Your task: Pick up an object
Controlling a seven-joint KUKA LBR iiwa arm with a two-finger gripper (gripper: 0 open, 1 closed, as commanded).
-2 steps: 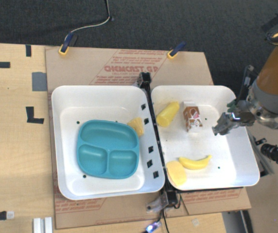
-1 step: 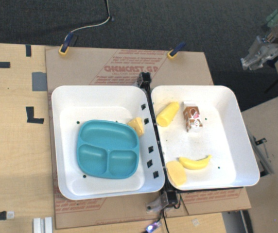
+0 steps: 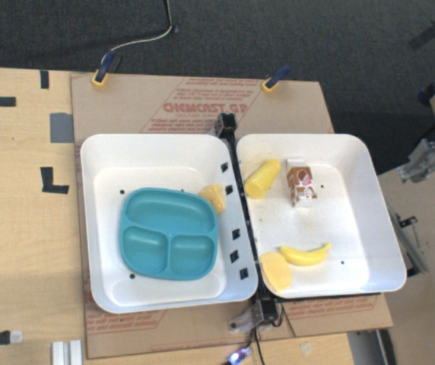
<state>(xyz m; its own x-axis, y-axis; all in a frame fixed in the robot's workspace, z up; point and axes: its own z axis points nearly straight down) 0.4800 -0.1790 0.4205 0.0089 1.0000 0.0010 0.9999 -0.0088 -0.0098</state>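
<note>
Two white bins sit side by side on a cardboard sheet (image 3: pixel 202 105) that lies on the desk (image 3: pixel 20 219), the left bin (image 3: pixel 96 280) and right bin (image 3: pixel 377 226) touching along their shared inner walls.

Nearest, in the right bin's near left corner, a pale yellow wedge (image 3: pixel 276 272) lies tight against the corner walls. A banana (image 3: pixel 306 255) touches its far right side, curved and lying flat. To the right of the banana the floor is bare out to the right wall.

In the left bin a teal divided plate (image 3: pixel 170 234) takes up most of the floor, leaving only narrow strips along the near and left walls. A small yellow piece (image 3: pixel 214 197) sits at the plate's far right edge, close to the shared wall.

Farther back in the right bin, a yellow cylinder (image 3: pixel 262 179) lies slanted against the shared wall. A small brown-and-white carton (image 3: pixel 300 185) stands near it, apart from every wall, with open floor on its right and near sides.

Beyond the bins, two clamps (image 3: pixel 105 68) grip the cardboard's far edge, and a cable (image 3: pixel 164 6) runs over the dark floor.
</note>
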